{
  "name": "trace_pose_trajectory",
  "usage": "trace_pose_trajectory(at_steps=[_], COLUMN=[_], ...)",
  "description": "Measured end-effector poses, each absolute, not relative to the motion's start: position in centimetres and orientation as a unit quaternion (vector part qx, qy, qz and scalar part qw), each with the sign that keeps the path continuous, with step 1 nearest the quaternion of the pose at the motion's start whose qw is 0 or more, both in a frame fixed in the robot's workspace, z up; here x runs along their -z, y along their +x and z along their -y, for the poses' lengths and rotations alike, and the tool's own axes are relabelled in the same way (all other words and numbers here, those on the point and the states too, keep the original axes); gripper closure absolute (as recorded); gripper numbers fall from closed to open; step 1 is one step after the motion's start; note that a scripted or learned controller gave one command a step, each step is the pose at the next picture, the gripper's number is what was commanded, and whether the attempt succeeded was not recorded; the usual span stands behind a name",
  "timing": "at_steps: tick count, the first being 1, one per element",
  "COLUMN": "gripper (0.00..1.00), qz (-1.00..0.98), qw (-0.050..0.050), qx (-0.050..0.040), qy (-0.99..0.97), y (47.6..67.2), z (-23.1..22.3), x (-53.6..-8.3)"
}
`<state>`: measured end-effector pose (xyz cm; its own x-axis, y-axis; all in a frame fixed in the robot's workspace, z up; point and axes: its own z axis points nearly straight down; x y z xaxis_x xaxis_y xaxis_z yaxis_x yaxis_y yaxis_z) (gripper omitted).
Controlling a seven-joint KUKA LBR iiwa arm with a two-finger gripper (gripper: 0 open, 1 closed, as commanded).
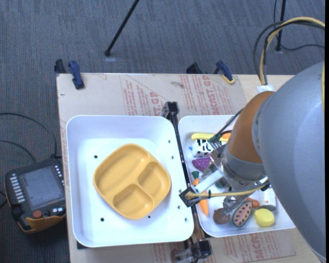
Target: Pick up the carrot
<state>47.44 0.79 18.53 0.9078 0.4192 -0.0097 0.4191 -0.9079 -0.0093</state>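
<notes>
The carrot (204, 206) is a small orange piece with a green top, lying near the left wall of the right bin (247, 232). A pale bracket of the wrist crosses over its middle, so I see just its ends. The grey arm with the orange band reaches in from the right and covers much of this bin. My gripper (228, 201) points down into the bin's front half, just right of the carrot and above a watermelon slice (242, 213). No item shows between its tips.
A yellow divided plate (132, 181) lies in the left bin (77, 147). The right bin also holds purple grapes (202, 162), a black-and-white toy (202, 145), a yellow piece (204, 137), a lemon (265, 218) and a brown item (220, 217).
</notes>
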Motion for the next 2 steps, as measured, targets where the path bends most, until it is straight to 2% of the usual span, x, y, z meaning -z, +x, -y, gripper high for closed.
trace_pose_trajectory(at_steps=[2], gripper=[0.0], qz=[0.215], qw=[0.004], qx=[-0.0057], qy=[-0.977], y=[47.44], z=[-0.79], x=[-18.53])
